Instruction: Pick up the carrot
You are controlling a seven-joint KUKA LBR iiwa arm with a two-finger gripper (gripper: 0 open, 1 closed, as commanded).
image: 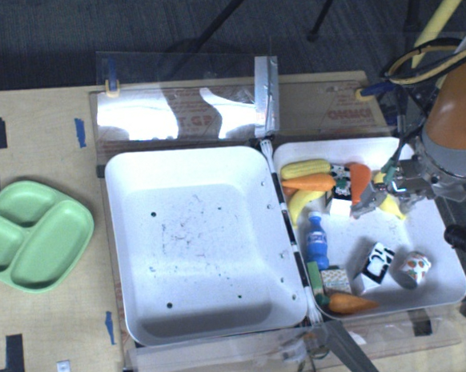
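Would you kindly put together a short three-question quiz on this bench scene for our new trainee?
1. True or false: the green plate sits inside the left bin.
2. Which bin holds the blue bottle: A left, B right?
3. Fill in: the carrot near the right bin's front edge is ____ in colour.

Key: 1 false, it rests on the bench beside that bin; 2 B; 3 orange.

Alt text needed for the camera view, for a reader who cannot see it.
The gripper hovers over the cluttered right bin, near a carrot beside bananas; another carrot lies at its near edge. A green divided plate sits left of the left bin.
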